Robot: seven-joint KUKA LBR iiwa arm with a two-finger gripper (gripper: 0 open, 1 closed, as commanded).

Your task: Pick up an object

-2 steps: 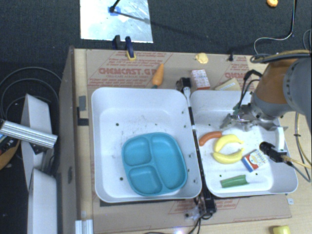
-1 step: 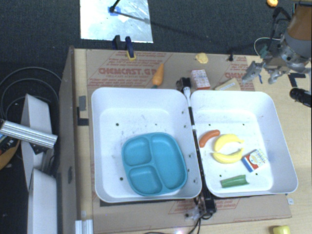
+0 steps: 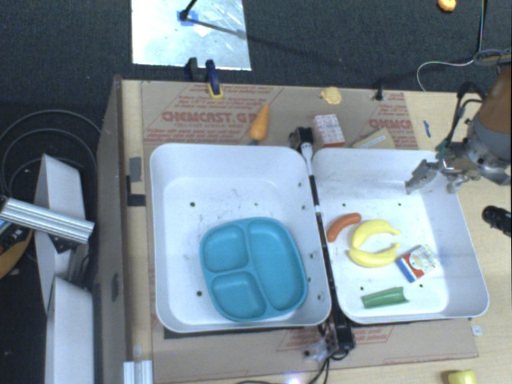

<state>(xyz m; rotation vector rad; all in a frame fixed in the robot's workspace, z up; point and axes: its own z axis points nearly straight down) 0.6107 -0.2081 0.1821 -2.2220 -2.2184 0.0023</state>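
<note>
Up at the right bin's (image 3: 472, 290) far right rim, the claw (image 3: 428, 176) hangs with fingers spread, gripping nothing, well apart from the bananas (image 3: 374, 242), sausage (image 3: 343, 225), carton (image 3: 418, 262) and green pepper (image 3: 383, 297) below.

Dark speckled floor (image 3: 64, 46) surrounds the bench on the far and left sides. A shiny metal sheet (image 3: 190, 21) lies on the floor beyond the bench, throwing back bright glare. Bench top is tan printed cardboard (image 3: 208, 114), red lettering visible along its far strip. Black cable loops (image 3: 32, 146) sit on the floor at left, beside white panels (image 3: 68, 206) and a silver aluminium rail (image 3: 46, 220). A thin grey cable (image 3: 448, 64) curls at far right. Small orange ball (image 3: 446, 3) rests on the floor, far right corner. Lighting even, overhead.
</note>
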